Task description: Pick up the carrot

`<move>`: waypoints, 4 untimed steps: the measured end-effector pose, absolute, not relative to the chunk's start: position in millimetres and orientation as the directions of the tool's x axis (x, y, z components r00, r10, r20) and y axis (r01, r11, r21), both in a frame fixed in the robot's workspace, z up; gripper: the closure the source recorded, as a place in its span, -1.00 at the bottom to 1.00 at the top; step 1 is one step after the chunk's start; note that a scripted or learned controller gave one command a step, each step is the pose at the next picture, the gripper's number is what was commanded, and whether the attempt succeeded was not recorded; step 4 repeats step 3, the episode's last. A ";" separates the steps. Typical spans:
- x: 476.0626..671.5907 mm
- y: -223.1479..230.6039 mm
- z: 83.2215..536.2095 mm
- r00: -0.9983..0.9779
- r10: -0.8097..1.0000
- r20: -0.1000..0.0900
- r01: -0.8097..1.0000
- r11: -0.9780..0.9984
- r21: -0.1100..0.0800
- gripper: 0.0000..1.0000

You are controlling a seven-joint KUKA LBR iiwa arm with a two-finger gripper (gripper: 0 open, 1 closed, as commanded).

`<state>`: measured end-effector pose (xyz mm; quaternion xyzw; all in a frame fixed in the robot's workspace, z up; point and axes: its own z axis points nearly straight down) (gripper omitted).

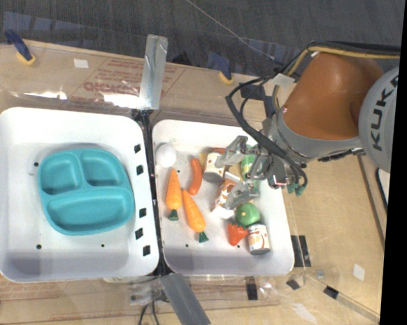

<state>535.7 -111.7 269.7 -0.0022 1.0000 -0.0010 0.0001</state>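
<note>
While 3 carrots (175, 193) lie leftward, gripper (243, 174) hovers over right bin (283, 221).

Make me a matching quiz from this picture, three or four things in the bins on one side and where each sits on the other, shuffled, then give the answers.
Things:
1. blue divided plate
2. white egg
3. small can
4. green toy

Places:
A. right bin, near its front right corner
B. left bin, in the middle
C. right bin, just behind the can
D. right bin, back left corner

Pairs: 1-B, 2-D, 3-A, 4-C
</note>
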 end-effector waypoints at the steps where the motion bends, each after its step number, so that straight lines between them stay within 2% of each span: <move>1: 511.5 -104.0 91.8 -1.000 -0.022 -0.002 -0.022 1.000 0.000 -1.00; 2: 512.6 -102.0 101.7 -1.000 -0.031 -0.002 -0.031 1.000 0.000 1.00; 3: 511.4 -9.9 194.9 -1.000 0.026 -0.007 0.026 1.000 0.002 1.00; 4: 511.4 -9.9 194.9 -1.000 0.026 -0.007 0.026 1.000 0.002 1.00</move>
